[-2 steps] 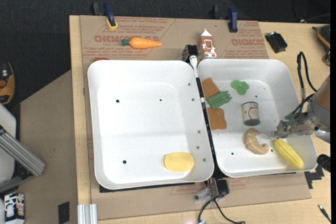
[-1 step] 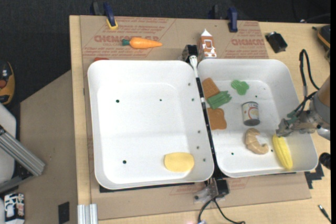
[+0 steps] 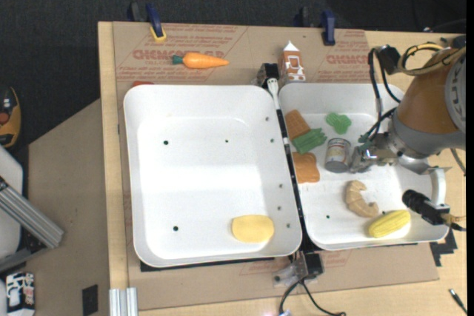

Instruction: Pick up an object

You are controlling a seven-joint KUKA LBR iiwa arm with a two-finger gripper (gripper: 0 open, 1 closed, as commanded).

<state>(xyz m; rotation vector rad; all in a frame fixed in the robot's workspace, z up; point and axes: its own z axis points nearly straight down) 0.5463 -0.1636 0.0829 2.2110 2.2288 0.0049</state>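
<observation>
Several small things lie in the right bin [image 3: 415, 239], and the one nearest the hand [image 3: 363, 158] is a small silver can [image 3: 337, 155], just beside its tip and near the bin's middle. How far the hand is open, or whether it grips anything, I cannot tell; nothing is seen between its parts. Close around the can sit an orange block [image 3: 306, 168], a green leafy piece [image 3: 309, 138], a green lump [image 3: 339, 122], a tan croissant-like piece [image 3: 359, 199] and a yellow corn cob [image 3: 389, 223]. My worry is that the round can could roll or slide aside if nudged, or that the crowded neighbours get clipped instead. Room is tight toward the wall shared by the bins; the left bin [image 3: 141, 159], with just a yellow disc [image 3: 252, 228], is open. A carrot [image 3: 201, 61] and a small carton [image 3: 293, 63] rest on the surface [image 3: 244, 37] beyond the bins.
</observation>
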